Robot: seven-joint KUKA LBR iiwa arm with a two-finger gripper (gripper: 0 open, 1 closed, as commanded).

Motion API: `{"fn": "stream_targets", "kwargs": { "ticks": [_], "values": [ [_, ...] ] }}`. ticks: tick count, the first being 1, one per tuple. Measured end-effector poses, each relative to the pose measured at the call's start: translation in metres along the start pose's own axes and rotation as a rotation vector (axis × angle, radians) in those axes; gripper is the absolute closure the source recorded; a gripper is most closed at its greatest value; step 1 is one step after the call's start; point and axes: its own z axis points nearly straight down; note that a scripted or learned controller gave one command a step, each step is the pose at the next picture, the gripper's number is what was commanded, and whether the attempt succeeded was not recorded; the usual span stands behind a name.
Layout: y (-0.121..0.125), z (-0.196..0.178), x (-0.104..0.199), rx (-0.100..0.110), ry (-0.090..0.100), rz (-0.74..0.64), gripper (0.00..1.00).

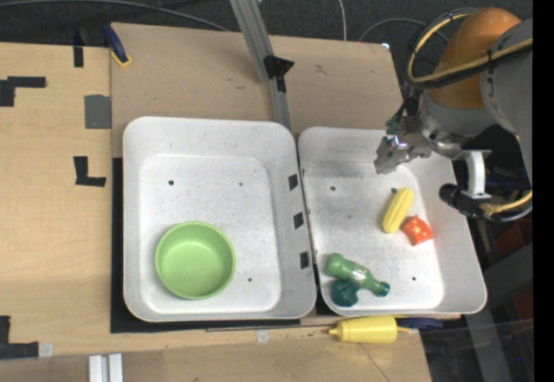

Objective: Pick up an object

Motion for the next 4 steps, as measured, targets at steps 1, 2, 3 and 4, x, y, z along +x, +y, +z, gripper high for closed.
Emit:
{"fn": "stream_targets", "kwargs": {
  "ticks": [1,2,3,4],
  "values": [
    [-0.009,-0.056,0.0,-0.001,0.0,-0.001,1.0],
    [-0.008,-0.077,0.001,0.001,0.001,-0.001,1.0],
    [-0.005,-0.08,0.046,0.003,0.002,-0.005,1.0],
    [-0.004,-0.075,0.089,0.005,0.002,-0.005,1.0]
  ]
}}
